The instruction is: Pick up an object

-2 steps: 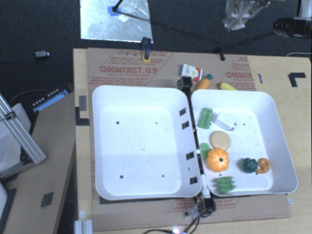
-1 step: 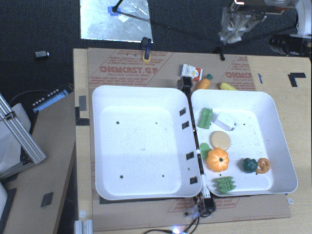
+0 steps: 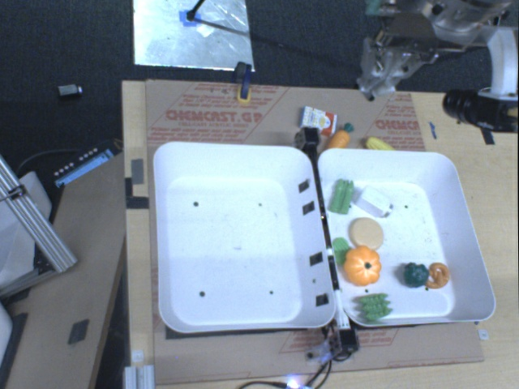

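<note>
The right bin (image 3: 462, 217) holds several toys. Among them are a green ridged piece (image 3: 342, 195), a white block (image 3: 375, 201), a beige disc (image 3: 366, 233) and an orange pumpkin (image 3: 362, 266). A teal lump (image 3: 416, 275), a brown pretzel (image 3: 438, 275) and a green bunch (image 3: 373, 305) lie nearer the front. My gripper (image 3: 383, 78) hangs high above the bench's far edge, behind the right bin. It is open, with nothing between its fingers.
The left bin (image 3: 162, 217) adjoins the right one along a hinged middle wall. Behind the bins on the cardboard lie a small carton (image 3: 316, 118), a carrot (image 3: 339, 138) and a banana (image 3: 378, 144). A yellow clamp (image 3: 243, 83) stands at the bench's back edge.
</note>
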`<move>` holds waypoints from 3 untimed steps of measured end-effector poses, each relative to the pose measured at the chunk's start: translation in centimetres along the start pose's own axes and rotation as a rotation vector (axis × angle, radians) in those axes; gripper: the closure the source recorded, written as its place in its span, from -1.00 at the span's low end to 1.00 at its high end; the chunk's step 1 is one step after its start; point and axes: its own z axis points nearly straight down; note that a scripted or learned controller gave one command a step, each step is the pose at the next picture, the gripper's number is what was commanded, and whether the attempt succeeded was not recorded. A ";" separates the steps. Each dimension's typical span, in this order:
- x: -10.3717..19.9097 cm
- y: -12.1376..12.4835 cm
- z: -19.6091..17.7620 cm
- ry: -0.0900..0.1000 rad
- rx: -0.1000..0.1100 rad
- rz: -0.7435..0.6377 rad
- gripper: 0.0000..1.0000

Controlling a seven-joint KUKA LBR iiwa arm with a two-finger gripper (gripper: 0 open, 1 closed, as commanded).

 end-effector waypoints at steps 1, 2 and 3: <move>-4.9 10.5 0.1 -0.003 -0.006 0.009 1.00; 0.4 10.1 16.8 -0.001 0.014 -0.001 1.00; 1.0 10.2 14.9 0.000 -0.002 0.001 1.00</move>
